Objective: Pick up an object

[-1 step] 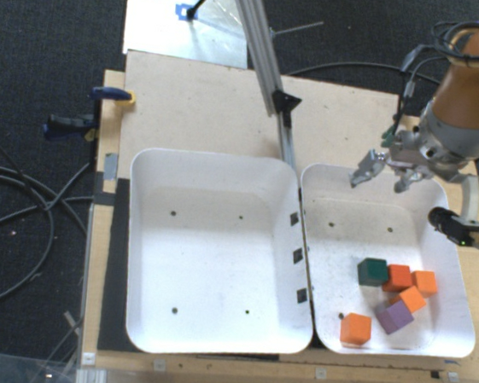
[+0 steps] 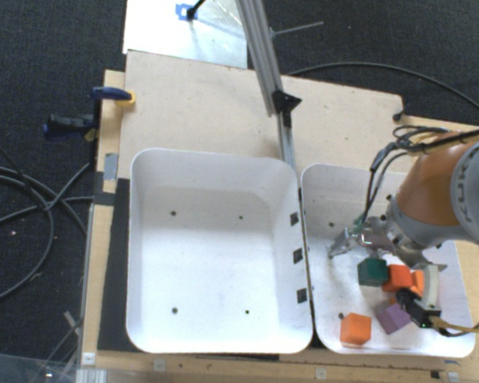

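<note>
Orange block point(image 2: 355, 329) near the right bin point(image 2: 334, 189) front rim; claw point(image 2: 356, 240) state unclear.

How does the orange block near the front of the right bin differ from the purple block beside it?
The orange cube-shaped block looks larger than the small purple block. The orange block sits nearer the front rim of the shallow white right bin; the purple block lies further back and further right. The orange block stands apart from the other things, while the purple block is close to the arm's parts. Both rest in the same bin.
</note>
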Controlling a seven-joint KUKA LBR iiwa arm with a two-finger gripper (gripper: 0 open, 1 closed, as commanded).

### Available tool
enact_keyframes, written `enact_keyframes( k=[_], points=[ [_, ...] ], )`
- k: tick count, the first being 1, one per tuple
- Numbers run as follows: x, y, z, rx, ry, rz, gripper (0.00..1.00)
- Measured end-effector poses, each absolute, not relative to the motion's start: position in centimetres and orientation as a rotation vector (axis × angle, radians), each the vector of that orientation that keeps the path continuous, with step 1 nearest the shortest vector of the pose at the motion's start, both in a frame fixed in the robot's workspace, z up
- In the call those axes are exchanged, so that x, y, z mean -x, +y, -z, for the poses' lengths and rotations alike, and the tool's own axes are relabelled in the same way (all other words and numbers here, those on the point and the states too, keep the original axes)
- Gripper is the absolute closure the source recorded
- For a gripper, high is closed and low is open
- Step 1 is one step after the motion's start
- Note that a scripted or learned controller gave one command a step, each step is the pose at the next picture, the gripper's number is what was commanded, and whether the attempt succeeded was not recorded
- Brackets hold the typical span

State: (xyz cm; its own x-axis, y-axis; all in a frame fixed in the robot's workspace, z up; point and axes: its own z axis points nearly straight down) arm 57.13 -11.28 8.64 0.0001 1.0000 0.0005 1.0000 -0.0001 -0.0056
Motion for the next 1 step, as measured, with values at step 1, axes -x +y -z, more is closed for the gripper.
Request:
enact_keyframes(
  k=[1],
  points=[
    [-52.87,-17.08,-13.3,2.23,-2.219,-0.002,0.0]
  ],
)
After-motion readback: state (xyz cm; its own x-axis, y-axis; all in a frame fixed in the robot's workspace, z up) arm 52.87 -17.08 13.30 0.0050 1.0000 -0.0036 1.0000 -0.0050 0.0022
